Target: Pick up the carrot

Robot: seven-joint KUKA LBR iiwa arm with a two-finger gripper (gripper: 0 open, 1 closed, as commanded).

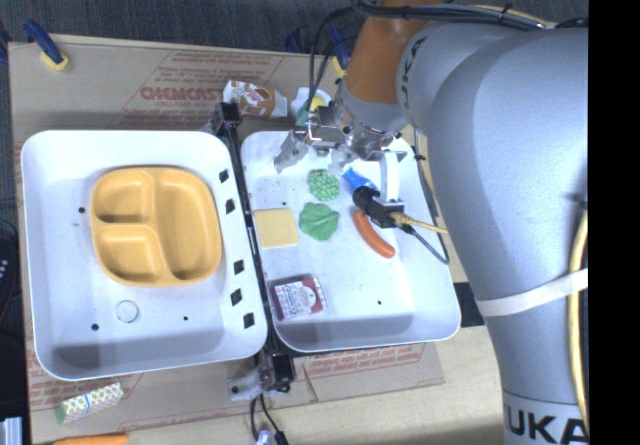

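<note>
Camera view, looking down at a slant on two white bins side by side. Left bin [40, 233] holds a yellow divided tray [155, 223], three compartments, sitting in the upper middle of the bin floor. Right bin [425, 308] holds the small items. Carrot [374, 234], orange, lies on the floor of the right bin near its right wall, about mid-height, slanted from upper left to lower right. Green leafy piece [319, 221] just left of the carrot, apart from it. Pale green bumpy item [324, 183] above that, toward the bin's far edge. Yellow cheese-like square [276, 228] near the bin's left wall. Red and white packet [297, 297] toward the near left corner of the right bin. Blue item [357, 179] beside the bumpy green one, partly under the arm hardware.

Grey KUKA arm [510, 183] comes in from the right and covers the right side of the bin; orange band [378, 53] above the wrist. Gripper [322, 136] hangs over the far edge of the right bin, above the bumpy green item, well apart from the carrot. Pincer spread: cannot tell, wrist and cables clutter it. Nothing seen between its tips.

Cardboard sheet [190, 83] with red print lies under both bins. Small orange and white package [250, 96] on the cardboard beyond the bins' far edge.
</note>
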